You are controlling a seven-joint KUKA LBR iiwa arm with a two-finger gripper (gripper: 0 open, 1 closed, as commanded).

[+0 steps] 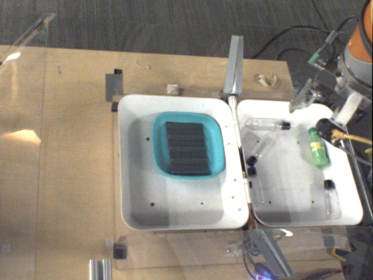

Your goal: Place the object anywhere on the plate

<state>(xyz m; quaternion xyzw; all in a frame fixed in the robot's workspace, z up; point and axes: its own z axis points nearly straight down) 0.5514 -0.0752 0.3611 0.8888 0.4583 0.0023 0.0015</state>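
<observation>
A teal plate [217, 151] with rounded corners lies in the left bin [135, 185]. A dark ridged rectangular pad [187, 149] lies flat on the plate's middle. In the right bin [291, 209] a green bottle [318, 151] lies near the right wall. My gripper [301, 100] hangs over the right bin's far rim, up and left of the green bottle and apart from it. Nothing shows in its grasp.
Clear tubes with black caps lie in the right bin: one [266, 123] near the far wall, one [257, 149] near the left wall, one [331, 199] at the front right. A metal rail [234, 66] stands behind the divider between the bins.
</observation>
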